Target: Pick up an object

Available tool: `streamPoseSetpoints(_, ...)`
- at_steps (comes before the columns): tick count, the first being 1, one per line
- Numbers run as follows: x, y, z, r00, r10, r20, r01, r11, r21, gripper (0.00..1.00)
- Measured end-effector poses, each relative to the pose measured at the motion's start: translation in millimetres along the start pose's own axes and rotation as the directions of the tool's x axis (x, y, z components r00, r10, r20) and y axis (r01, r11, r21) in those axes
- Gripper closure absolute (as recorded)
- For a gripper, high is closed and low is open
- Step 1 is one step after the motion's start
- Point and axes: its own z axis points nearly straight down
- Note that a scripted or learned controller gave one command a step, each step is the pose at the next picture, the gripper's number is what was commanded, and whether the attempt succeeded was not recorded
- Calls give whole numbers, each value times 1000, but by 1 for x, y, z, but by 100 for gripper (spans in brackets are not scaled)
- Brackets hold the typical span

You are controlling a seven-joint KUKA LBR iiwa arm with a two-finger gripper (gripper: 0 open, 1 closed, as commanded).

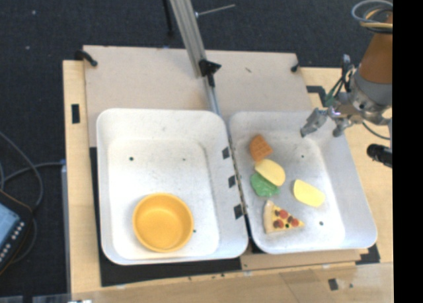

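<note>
Nearest candidate for the pick: a small orange-brown toy piece (260, 146) lying flat in the right bin (350, 229), toward its upper left, just beside a pale yellow piece (271, 171) overlapping a green one (262, 186). Farther right, a second yellow oval (308, 193) lying alone, well apart from the walls; below, a toy pizza slice (280, 218) near the front edge. Probably light, rigid plastic play food with smooth, rounded, somewhat slippery faces; best taken across the narrow width, straight down, with the lone oval offering the clearest room for fingers on both sides. In the left bin (119, 129), a yellow bowl (162, 221) sitting upright near the front, thin-rimmed and likely graspable only by pinching the wall. Over the right bin's upper right corner, the gripper (324, 125), fingers spread apart with nothing between them, hanging clear of every piece.
</note>
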Motion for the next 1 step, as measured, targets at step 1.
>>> streamPoseSetpoints(1, 8, -1, 49, 1000, -2, 0, 2, 1000, 0, 0)
